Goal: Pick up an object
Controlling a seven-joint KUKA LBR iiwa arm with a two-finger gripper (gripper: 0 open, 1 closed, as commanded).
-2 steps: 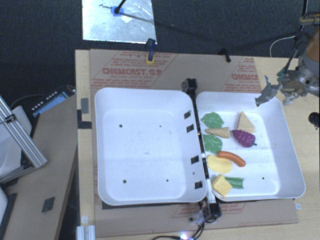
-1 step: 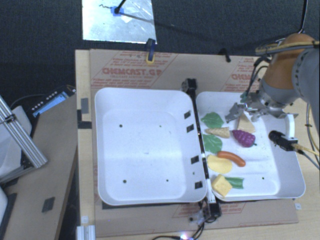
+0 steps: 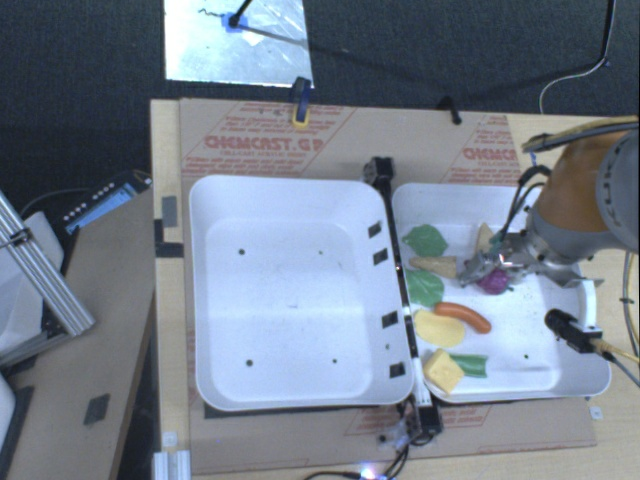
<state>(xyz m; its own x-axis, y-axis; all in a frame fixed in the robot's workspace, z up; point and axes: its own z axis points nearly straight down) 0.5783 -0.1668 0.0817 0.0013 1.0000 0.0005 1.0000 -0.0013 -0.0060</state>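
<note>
The bench [image 3: 250, 133], a board printed with red lettering, carries two shallow white bins side by side. The left bin [image 3: 290, 293] is the bigger sight from here; the right bin [image 3: 570, 373] holds a scatter of small toy foods. The grey arm [image 3: 590, 203] with its orange band comes in from the right, and its gripper [image 3: 483, 267] sits low in the right bin; I cannot tell how its fingers stand. A purple piece [image 3: 494, 282] lies just beside the gripper tip. Nearby lie a green leaf [image 3: 426, 239], a second green piece [image 3: 424, 287], an orange sausage [image 3: 463, 315], a yellow piece [image 3: 438, 329] and a yellow block [image 3: 443, 371].
</note>
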